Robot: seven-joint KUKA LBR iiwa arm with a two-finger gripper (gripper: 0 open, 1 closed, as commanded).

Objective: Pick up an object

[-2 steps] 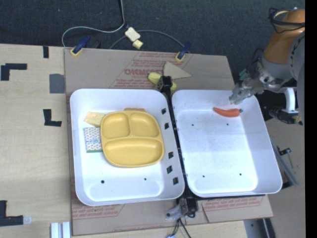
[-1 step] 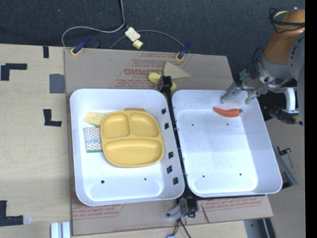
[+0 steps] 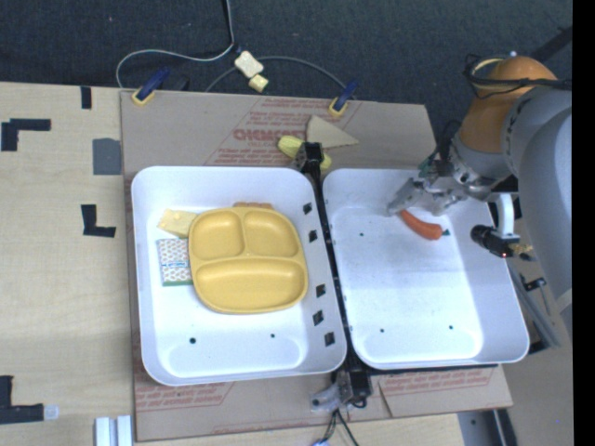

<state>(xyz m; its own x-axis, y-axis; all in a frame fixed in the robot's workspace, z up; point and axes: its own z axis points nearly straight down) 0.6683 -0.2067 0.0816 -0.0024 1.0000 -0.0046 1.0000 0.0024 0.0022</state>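
A small orange-red carrot-like object (image 3: 423,225) lies in the right bin (image 3: 409,305), near its far right part. My gripper (image 3: 420,200) hangs just above and behind it, its grey fingers spread down toward the bin floor on either side of the object's far end. The fingers look apart, with the object at their tips and not lifted. In the left bin (image 3: 232,351) lies a yellow divided plate (image 3: 248,258), with a pale yellow piece (image 3: 175,220) and a small patterned card (image 3: 173,260) along its left side.
The arm's grey body and orange band (image 3: 502,91) fill the upper right. A black divider with clips (image 3: 321,249) runs between the bins. Cables, blue clamps and a cardboard sheet (image 3: 270,128) lie beyond the bins. The right bin's near half is bare white floor.
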